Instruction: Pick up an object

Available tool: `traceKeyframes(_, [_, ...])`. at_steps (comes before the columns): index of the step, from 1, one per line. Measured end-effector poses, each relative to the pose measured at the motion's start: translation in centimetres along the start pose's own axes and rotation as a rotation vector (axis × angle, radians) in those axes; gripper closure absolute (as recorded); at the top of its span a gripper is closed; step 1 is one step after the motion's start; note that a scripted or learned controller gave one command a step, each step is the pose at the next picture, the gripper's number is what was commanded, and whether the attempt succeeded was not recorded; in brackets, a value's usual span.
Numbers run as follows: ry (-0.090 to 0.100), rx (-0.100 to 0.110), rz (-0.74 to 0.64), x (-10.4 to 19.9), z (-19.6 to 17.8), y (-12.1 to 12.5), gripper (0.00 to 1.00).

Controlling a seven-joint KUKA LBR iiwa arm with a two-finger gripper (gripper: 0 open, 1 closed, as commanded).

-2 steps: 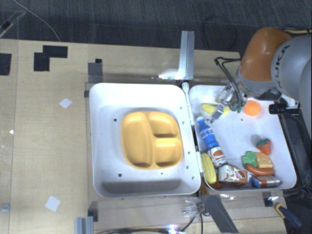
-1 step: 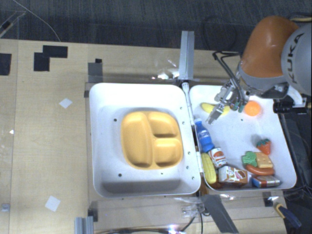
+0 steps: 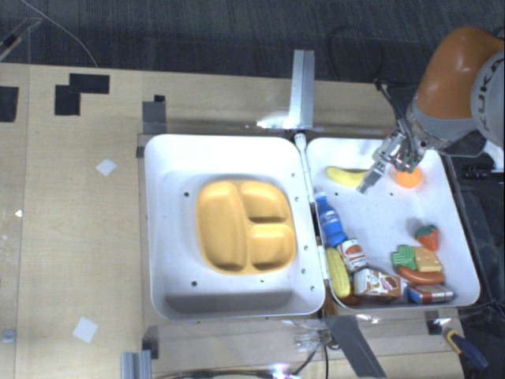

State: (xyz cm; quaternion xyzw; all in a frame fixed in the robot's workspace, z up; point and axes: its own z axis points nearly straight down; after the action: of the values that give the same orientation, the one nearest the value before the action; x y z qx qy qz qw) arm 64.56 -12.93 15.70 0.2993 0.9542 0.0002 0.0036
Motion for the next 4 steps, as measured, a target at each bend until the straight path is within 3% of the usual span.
traceKeyframes(1, [0.0,-0.001,0.17,-3.1,4.5,-3.4,0.0])
traceKeyframes(2, [-0.002,-0.002,0.288,-1.3,6.9,-2.7,0.0])
traceKeyframes(3, [-0.013,-0.009,0.282,-1.6,5.4,-2.4,1.0])
traceKeyframes(4, [-0.008,-0.009,0.434,-1.7,-5.1,0.8,1.0])
